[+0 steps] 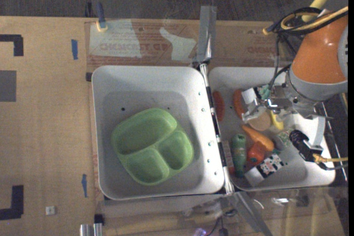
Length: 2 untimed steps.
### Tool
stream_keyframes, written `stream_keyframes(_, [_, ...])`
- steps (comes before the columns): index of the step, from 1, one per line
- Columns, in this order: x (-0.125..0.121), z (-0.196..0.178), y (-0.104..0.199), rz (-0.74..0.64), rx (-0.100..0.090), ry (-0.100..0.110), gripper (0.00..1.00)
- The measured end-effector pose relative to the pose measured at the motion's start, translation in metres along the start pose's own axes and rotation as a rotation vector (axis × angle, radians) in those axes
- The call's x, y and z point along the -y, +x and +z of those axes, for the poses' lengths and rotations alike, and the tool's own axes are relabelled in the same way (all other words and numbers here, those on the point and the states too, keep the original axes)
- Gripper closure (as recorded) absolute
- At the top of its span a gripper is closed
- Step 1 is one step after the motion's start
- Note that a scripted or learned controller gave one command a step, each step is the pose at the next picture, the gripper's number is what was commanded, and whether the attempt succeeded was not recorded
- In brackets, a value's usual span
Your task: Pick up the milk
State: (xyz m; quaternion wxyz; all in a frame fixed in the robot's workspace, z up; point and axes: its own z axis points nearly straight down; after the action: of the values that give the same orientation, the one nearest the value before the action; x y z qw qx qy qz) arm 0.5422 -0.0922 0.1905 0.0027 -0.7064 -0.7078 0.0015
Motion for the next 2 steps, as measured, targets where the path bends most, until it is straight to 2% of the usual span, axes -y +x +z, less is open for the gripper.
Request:
stream_keyframes(1, [0.0645,0.0664,-0.0143,0.083,0.000,0.000,0.00])
stream_keyframes(2, [0.0644,0.0663,-0.0143,0.083,0.001,-0.001,0.00])
